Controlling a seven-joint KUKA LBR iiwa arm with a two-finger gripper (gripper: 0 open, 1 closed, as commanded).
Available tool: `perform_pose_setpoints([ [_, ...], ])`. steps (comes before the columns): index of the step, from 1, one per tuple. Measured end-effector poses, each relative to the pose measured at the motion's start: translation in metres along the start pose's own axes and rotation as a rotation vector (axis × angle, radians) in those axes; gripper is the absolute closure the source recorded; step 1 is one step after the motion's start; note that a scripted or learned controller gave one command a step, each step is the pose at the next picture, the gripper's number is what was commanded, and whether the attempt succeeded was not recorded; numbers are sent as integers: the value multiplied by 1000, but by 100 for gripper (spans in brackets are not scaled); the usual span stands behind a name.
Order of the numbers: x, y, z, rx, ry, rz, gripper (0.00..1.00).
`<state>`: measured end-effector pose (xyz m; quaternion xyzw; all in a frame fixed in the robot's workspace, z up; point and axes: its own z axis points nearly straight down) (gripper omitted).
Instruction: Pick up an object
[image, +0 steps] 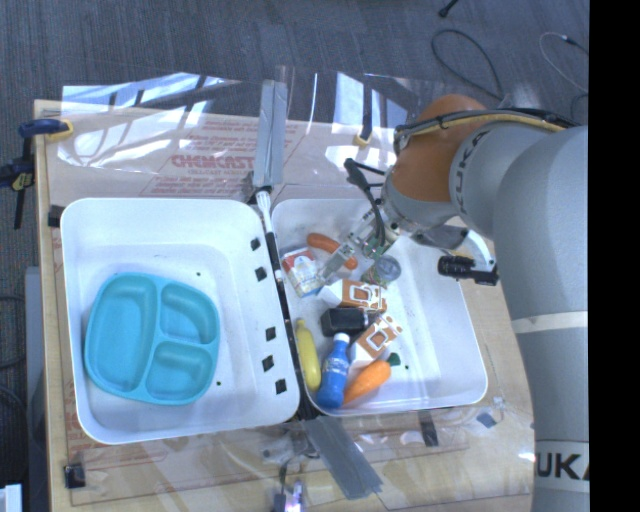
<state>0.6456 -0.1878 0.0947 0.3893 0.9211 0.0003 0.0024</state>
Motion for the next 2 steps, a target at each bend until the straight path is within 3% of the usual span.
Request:
perform_pose_setpoints([
  [1,0,1,-11,0,-2,-5,100],
  [2,0,1,-11,0,-2,-5,0],
])
